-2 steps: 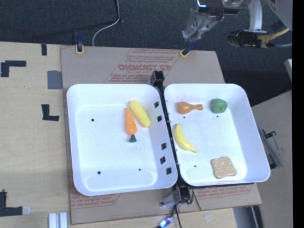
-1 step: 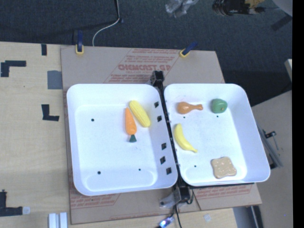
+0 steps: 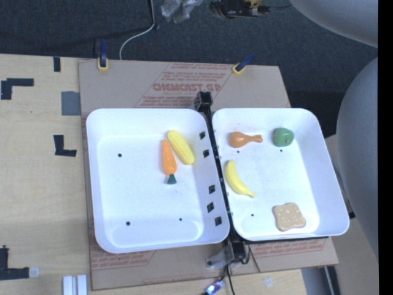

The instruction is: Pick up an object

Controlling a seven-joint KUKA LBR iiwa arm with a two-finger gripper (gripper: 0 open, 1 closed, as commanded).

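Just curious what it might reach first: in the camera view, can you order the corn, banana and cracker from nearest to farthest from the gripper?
Measured from the gripper, blurred at the view's top edge:
1. Corn, at the right side of the left bin.
2. Banana, at the left side of the right bin.
3. Cracker, right bin, bottom corner.

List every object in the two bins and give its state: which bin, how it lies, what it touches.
Orange toy carrot: left bin, lying flat, beside the corn.
Yellow toy corn cob: left bin, lying slanted.
Orange toy drumstick: right bin, lying flat, apart.
Green toy apple: right bin, apart.
Yellow toy banana: right bin, lying flat.
Tan toy cracker: right bin, flat.
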